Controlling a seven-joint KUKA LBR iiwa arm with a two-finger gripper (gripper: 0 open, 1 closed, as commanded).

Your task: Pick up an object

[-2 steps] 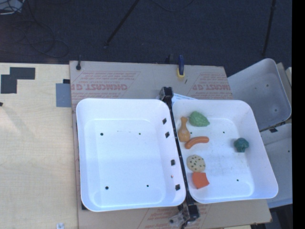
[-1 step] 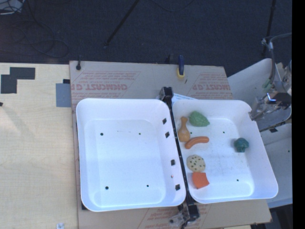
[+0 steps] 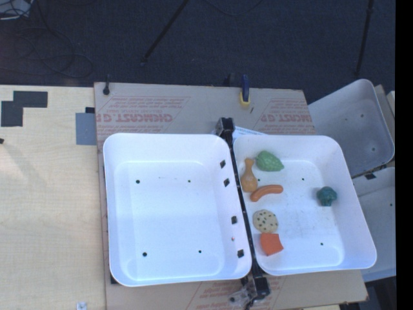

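Note:
The right bin (image 3: 348, 237) holds several small toy foods. A green leafy piece (image 3: 269, 161) lies near its back left. Beside it are a tan drumstick (image 3: 249, 175) and an orange sausage (image 3: 267, 190). A speckled cookie (image 3: 265, 221) and an orange-red block (image 3: 271, 243) sit toward the front left. A dark teal piece (image 3: 326, 196) lies alone at the right side.
The left bin (image 3: 122, 173) stands next to the right one, joined by black clips along the shared edge (image 3: 233, 202). Both rest on a cardboard sheet (image 3: 161, 112) on a wooden bench. A grey plate (image 3: 355, 121) sits at the right.

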